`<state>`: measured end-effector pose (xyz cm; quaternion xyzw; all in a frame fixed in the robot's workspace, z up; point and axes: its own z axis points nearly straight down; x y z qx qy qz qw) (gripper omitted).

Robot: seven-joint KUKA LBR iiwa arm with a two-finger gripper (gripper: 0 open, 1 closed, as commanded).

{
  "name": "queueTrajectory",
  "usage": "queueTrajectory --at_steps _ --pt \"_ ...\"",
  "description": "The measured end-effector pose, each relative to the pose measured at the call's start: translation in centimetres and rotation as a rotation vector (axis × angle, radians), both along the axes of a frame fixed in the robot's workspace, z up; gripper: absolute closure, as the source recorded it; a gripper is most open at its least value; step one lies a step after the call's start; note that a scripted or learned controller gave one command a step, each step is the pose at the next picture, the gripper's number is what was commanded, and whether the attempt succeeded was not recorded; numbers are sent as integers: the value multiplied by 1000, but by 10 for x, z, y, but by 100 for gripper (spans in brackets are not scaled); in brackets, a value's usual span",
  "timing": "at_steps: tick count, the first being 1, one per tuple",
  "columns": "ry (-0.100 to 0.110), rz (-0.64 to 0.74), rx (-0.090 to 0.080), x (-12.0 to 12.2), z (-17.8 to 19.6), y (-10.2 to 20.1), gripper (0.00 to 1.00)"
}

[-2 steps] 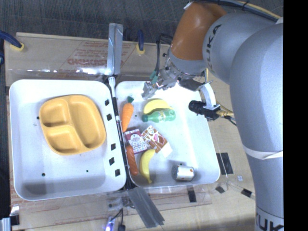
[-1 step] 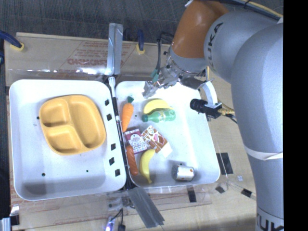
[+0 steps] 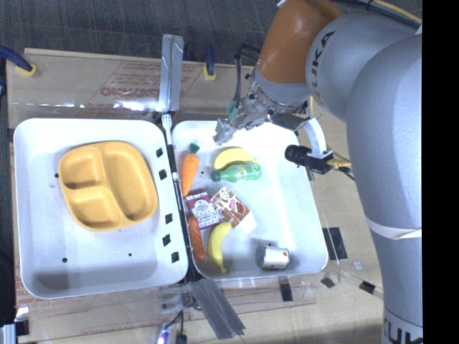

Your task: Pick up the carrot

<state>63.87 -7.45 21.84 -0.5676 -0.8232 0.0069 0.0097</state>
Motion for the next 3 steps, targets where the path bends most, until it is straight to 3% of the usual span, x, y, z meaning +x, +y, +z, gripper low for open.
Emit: queueTrajectory --at_steps 1,2,3 --pt "4 3 0 1 7 0 100" --pt "-17 318 5 0 -29 82 100" --pt "-17 317 4 0 -29 81 0"
